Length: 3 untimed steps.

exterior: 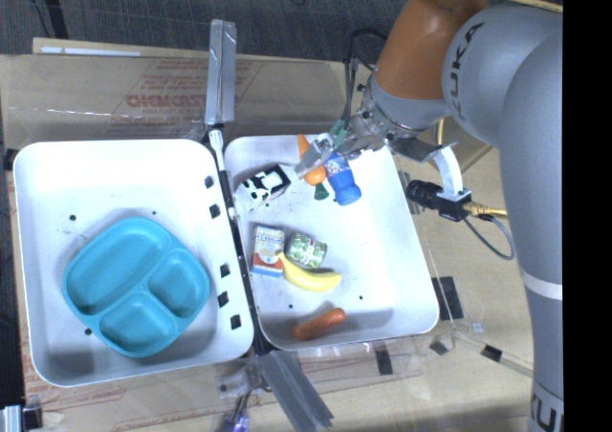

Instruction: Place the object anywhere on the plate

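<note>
Over right bin's [406,268] far edge – gripper [323,155] hangs low among small items, fingers hard to make out, cannot tell if apart or together. Blue bottle [341,183] lies just beneath, maybe touching. Orange piece [304,145] beside it. Banana [311,277], carton [268,250], sausage [319,323] nearer in same bin. Blue plate [137,287] sits in left bin [57,172] – well apart.

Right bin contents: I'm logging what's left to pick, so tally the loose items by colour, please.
Yellow: 1, banana
Blue: 1, bottle
Green: 1, can
Orange-red: 2, sausage, carrot
Black-and-white: 1, cow toy
Mixed-colour: 1, carton
Total: 7
</note>
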Available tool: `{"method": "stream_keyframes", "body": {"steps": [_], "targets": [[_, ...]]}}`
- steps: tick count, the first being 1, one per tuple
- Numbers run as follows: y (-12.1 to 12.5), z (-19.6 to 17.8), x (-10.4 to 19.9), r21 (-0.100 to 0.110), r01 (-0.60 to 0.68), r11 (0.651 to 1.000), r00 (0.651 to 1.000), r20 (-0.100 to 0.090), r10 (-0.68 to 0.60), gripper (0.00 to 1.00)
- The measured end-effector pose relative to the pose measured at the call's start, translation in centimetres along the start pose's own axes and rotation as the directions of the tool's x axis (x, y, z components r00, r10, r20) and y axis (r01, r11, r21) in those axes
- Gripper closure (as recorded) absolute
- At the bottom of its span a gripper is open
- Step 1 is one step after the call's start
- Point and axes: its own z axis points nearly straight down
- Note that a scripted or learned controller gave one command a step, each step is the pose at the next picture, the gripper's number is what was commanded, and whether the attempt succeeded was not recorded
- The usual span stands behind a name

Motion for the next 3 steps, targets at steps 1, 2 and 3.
{"method": "stream_keyframes", "body": {"steps": [1,2,3], "targets": [[-5.1,0.6,9.8,0.004,-0.107,0.994,0.994,-0.002,0.107,1.00],[-2.0,2.0,16.4,0.006,0.069,0.998,0.998,-0.003,-0.069,1.00],[0.1,-2.7,21.1,0.003,0.024,1.000,1.000,-0.002,-0.024,1.00]]}}
